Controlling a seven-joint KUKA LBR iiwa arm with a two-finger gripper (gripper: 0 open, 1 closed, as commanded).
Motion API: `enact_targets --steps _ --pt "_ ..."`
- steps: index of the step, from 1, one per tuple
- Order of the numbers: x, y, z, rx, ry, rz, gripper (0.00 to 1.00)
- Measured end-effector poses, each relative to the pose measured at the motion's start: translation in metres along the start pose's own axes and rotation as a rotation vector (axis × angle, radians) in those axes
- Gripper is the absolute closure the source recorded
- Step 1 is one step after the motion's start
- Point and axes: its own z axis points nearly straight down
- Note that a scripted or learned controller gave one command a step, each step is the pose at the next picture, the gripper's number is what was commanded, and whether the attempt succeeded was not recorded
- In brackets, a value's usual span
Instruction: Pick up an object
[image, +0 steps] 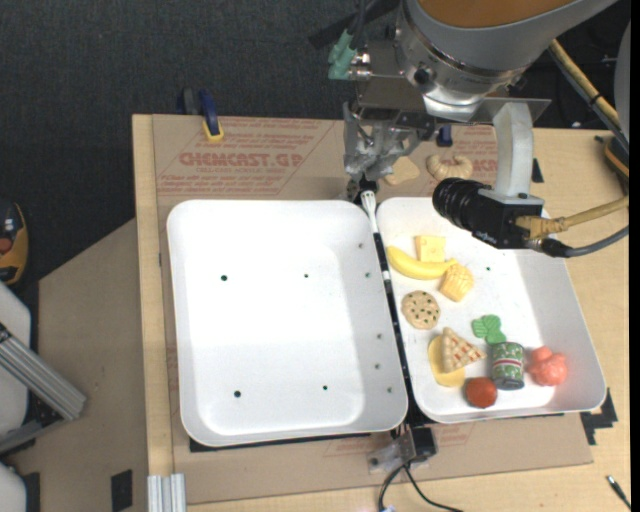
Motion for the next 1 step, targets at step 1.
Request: enact_targets --steps 1 --pt "0.0017 -0.0003 0.0094 0.018 -0.007 -0.001 0.00"
